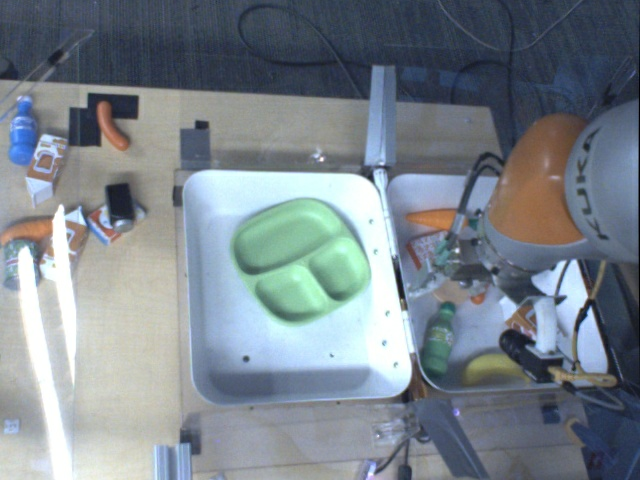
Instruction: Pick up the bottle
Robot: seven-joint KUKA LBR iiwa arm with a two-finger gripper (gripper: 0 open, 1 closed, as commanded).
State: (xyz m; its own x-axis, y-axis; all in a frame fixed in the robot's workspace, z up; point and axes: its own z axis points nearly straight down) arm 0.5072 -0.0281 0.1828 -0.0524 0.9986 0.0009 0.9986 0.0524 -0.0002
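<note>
A small green bottle [438,336] with a green cap lies in the right bin [400,193], near its front left corner, cap pointing away from the front edge. My gripper [447,271] hangs over the same bin just behind the bottle, above a crumpled packet [424,253]. The grey arm with its orange band [535,193] covers the right part of that bin. Nothing shows in the gripper's grasp.
An orange carrot [432,218] lies at the back of the right bin and a banana [492,369] at its front. The left bin [300,383] holds a green divided plate [300,258]. A blue bottle [22,128], sausage and packets lie on the bench at far left.
</note>
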